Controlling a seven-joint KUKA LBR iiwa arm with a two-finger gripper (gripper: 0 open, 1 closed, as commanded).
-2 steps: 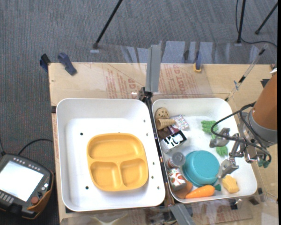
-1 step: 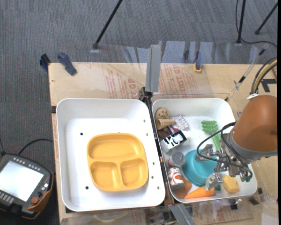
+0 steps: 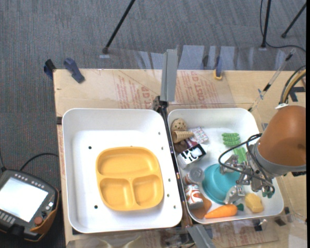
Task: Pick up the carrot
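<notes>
The gripper hangs low over the right bin; whether its jaws are apart I cannot tell, and nothing shows between them. The carrot lies just below and left of them (beside the teal bowl). Best to straddle its thick end squarely.

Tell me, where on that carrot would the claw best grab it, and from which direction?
Probably around the thick orange middle of the carrot, coming straight down from above. It lies flat near the front wall of the right bin, lengthwise left to right, so fingers closing across its narrow width fit best. The can crowds its left end and the yellow piece its green-topped right end.
</notes>
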